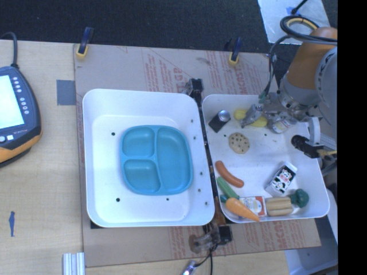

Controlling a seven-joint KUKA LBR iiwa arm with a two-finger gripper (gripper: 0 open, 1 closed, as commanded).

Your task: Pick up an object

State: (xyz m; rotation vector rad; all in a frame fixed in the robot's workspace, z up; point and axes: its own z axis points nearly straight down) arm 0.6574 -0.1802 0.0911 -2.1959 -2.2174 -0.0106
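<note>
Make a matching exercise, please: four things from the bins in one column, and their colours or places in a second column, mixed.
Things:
1. divided plate
2. cookie
3. carrot
4. milk carton

Descriptions:
A. orange, at the right bin's near edge
B. black and white
C. blue, in the left bin
D. round, tan with dark specks

Pairs: 1-C, 2-D, 3-A, 4-B
</note>
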